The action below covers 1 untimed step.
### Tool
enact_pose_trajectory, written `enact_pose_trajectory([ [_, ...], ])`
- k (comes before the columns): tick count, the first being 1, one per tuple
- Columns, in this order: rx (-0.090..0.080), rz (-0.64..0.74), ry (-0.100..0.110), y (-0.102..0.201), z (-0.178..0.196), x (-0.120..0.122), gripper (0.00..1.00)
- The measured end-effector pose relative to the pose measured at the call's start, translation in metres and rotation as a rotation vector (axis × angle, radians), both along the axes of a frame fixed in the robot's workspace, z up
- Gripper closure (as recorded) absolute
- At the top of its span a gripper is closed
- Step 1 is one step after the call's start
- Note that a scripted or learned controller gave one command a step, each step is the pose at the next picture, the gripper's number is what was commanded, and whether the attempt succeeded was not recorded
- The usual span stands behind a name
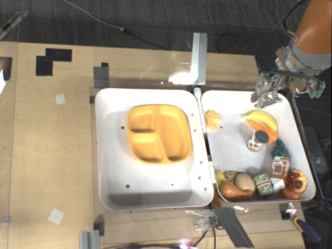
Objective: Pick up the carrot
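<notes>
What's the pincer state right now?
Pincer: open or closed cannot be told; hangs over the right bin's upper right corner, nothing seen between its tips.

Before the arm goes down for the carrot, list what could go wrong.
1. The carrot lies against the banana and a small can, so the fingers may catch a neighbour instead.
2. The gripper hovers over the right bin's rim, up from the carrot; a straight descent would likely miss it.
3. A nudged can could roll into the packed items along the bin's near wall.
</notes>
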<state>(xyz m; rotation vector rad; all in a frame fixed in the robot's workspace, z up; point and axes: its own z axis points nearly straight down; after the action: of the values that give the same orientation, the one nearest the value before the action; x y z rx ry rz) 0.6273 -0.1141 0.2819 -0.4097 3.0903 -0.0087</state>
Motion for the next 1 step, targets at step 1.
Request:
enact_pose_trajectory([
  [1,0.002,-0.113,0.009,-0.0526,0.0294,0.0304,1.0],
])
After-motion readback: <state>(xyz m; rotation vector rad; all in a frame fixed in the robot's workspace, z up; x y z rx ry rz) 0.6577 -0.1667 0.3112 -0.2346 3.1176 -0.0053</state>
